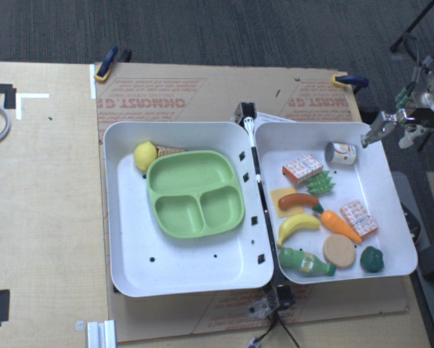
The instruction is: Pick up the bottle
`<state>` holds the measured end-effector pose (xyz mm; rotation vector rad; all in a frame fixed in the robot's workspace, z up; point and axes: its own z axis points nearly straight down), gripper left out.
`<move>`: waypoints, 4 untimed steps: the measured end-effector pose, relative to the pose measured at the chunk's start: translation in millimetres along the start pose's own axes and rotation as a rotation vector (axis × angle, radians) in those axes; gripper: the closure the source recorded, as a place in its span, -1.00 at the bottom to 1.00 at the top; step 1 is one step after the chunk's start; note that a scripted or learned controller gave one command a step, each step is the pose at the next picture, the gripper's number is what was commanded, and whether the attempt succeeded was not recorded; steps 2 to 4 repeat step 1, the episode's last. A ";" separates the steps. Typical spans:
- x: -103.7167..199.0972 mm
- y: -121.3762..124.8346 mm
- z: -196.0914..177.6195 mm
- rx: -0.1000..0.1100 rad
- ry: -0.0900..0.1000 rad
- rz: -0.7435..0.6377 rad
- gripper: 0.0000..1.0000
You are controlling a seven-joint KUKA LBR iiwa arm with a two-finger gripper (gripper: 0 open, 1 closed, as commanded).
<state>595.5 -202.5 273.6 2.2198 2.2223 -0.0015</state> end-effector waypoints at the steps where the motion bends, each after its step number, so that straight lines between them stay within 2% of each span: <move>1: -0.3 0.5 -9.5 0.000 -0.002 -0.002 1.00; 4: -0.3 0.5 -9.5 0.000 -0.002 -0.002 1.00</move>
